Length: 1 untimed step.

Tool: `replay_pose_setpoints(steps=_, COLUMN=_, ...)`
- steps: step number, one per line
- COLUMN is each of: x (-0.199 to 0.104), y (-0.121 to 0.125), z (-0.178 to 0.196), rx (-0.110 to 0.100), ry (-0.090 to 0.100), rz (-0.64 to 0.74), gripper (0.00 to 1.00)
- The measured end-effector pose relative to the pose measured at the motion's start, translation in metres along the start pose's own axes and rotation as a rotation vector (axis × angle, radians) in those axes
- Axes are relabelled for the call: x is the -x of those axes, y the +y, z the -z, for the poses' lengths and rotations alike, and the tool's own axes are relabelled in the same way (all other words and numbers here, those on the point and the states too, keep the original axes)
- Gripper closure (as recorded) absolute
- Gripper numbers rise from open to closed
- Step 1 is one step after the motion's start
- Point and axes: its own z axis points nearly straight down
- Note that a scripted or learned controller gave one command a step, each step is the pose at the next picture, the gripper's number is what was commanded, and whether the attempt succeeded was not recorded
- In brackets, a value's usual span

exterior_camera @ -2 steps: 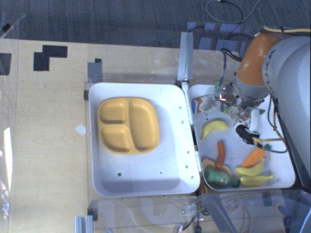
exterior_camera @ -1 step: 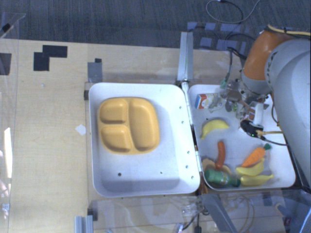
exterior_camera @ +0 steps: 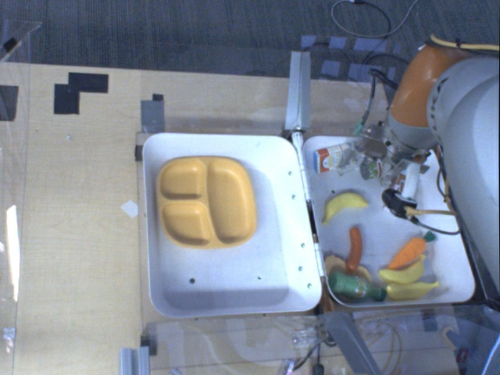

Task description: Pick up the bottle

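A small clear bottle [exterior_camera: 332,158] with a red, white and blue label lies on its side in the far left corner of the right bin [exterior_camera: 449,241]. My gripper [exterior_camera: 376,162] hangs under the grey wrist and orange band, low over the far side of that bin. It sits just right of the bottle's clear end, very close to it or touching; I cannot tell which. The bottle rests on the bin floor.
The right bin also holds a yellow banana [exterior_camera: 345,203], an orange sausage [exterior_camera: 355,248], a carrot [exterior_camera: 410,250], two more bananas [exterior_camera: 406,282] and a green object [exterior_camera: 355,286]. A yellow divided plate [exterior_camera: 207,200] lies in the left bin [exterior_camera: 234,287]. A black cable [exterior_camera: 406,208] trails beside the gripper.
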Motion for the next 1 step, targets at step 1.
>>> replay_pose_setpoints(steps=1, x=-0.0243, y=-0.0352, z=-0.0146, rx=0.009, ry=0.002, rz=0.012, gripper=0.0)
